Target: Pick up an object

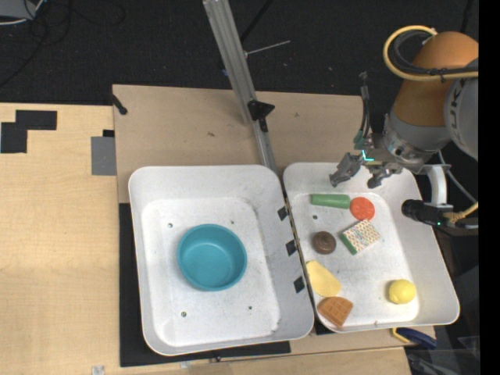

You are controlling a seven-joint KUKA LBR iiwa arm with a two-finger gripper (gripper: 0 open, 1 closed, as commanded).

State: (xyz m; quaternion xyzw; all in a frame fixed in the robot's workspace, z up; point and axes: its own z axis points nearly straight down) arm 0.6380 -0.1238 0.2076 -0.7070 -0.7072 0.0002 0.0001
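My gripper [360, 174] hovers over the far edge of the right bin [426, 280], its two fingers spread apart with nothing between them. Just below it lie a green stick [330, 200] and a red round piece [362, 208]. Further toward the front sit a checkered block [362, 235], a brown disc [324, 243], a yellow wedge [322, 278], a waffle-like piece [335, 311] and a yellow ball [401, 291].
The left bin [156, 201] holds a teal bowl [212, 256]. A slanted metal rail [238, 76] rises behind the bins. The arm's orange band [445, 53] and cables stand at the right.
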